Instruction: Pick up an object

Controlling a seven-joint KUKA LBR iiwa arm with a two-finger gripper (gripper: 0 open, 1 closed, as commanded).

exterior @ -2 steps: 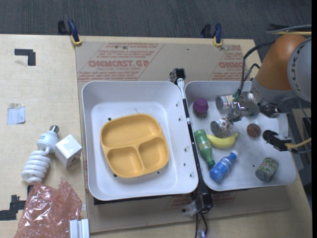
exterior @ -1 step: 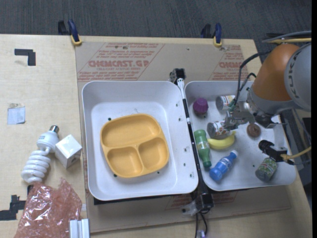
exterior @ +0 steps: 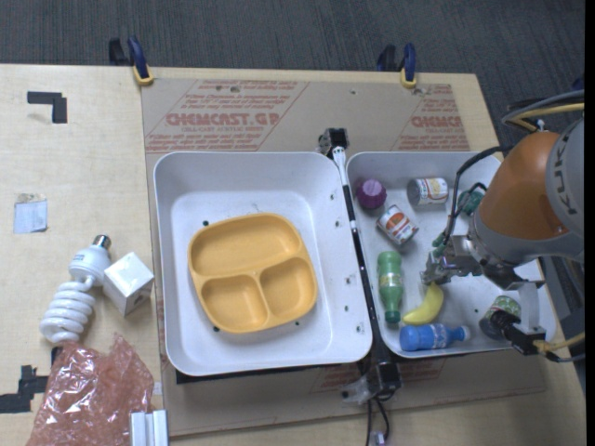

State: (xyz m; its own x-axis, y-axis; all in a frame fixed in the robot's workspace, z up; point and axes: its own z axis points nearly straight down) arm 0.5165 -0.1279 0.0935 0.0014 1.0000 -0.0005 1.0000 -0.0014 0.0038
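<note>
Presently the tool (exterior: pixel 437 269) is seen low in the right bin (exterior: pixel 530 291), just above the upper end of a curved yellow banana (exterior: pixel 425 307); whether it is released or clenched cannot be told. Beside the banana, a green bottle (exterior: pixel 390 284) and a blue bottle (exterior: pixel 430 337) are found, with two cans (exterior: pixel 398 224) and a purple cup (exterior: pixel 371 193) further up. A yellow divided tray (exterior: pixel 251 272) is held in the left bin (exterior: pixel 177 249).
</note>
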